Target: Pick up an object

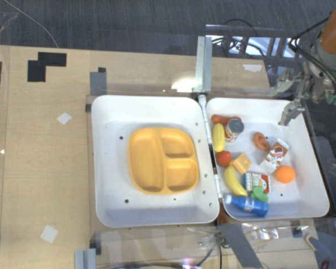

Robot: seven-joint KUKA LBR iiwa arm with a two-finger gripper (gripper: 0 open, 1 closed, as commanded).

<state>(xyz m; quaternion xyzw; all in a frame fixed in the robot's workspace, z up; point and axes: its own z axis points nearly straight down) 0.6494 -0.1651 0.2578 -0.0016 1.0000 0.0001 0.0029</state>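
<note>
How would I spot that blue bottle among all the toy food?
Look in the right white bin, the one crowded with toy food. Go to its near edge, below the lower banana and the green piece. The blue bottle lies there on its side, the only blue thing in the bin.

Grey metal gripper [292,112] with pale, angular fingers, below an orange band [334,38] on a grey arm [319,74]; dark cables [308,52] looped alongside the wrist.
</note>
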